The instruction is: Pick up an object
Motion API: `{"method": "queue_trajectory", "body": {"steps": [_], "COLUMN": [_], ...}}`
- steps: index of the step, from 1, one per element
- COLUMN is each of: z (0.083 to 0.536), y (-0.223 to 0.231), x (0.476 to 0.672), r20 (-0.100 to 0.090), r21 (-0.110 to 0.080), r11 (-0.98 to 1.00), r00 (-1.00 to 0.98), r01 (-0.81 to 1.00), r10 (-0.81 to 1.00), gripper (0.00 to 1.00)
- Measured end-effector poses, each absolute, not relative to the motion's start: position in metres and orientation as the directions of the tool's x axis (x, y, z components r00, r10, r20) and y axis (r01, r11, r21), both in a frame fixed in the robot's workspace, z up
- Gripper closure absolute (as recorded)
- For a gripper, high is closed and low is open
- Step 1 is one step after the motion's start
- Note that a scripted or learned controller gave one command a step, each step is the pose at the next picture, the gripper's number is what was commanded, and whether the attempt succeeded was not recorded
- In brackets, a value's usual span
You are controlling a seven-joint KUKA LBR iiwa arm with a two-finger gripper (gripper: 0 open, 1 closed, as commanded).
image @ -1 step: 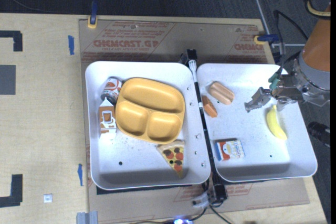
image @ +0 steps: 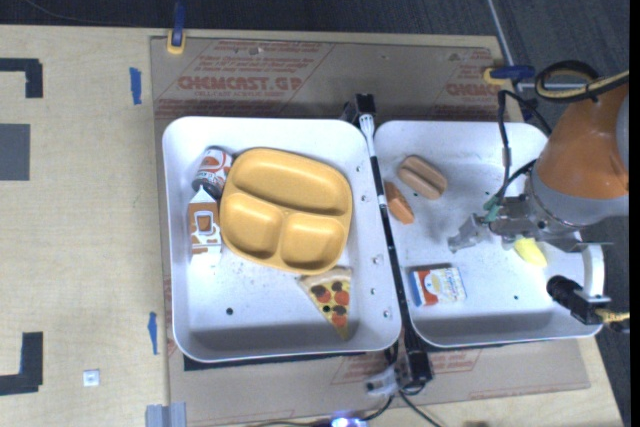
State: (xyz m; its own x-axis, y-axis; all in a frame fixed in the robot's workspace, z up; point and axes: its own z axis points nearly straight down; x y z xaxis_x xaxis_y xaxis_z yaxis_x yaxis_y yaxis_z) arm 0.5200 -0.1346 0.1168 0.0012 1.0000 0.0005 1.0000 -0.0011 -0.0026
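Observation:
In the right bin (image: 470, 327), my gripper (image: 466, 236) is low over the bin floor near the middle, reaching in from the right under the orange band. A small yellow piece (image: 531, 252) lies just right of it, partly under the wrist. A hot dog bun (image: 421, 177) and a small orange sausage (image: 399, 207) lie to the gripper's upper left, apart from it. A white and blue card (image: 437, 285) lies flat below the gripper. Nothing shows between the gripper's tips.
The left bin (image: 180, 215) holds a big yellow divided tray (image: 285, 210), a can (image: 211, 172), a small orange-white box (image: 203, 227) and a pizza slice (image: 332, 296). A black divider clip (image: 364, 108) sits between the bins. A black part of the arm (image: 572, 298) hangs over the right bin's lower right corner.

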Motion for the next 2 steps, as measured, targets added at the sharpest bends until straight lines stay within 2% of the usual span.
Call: {"method": "queue_trajectory", "body": {"steps": [1, 2], "z": [0.0895, 0.0893], "y": [-0.1129, -0.1041], "x": [0.4838, 0.4837], "r20": [-0.006, -0.011], "r21": [0.017, 0.018], "r11": [-0.001, -0.004], "r00": [0.001, 0.004], "r01": [1.000, 1.000], "r10": [1.000, 1.000], "gripper": [0.00, 0.00]}}
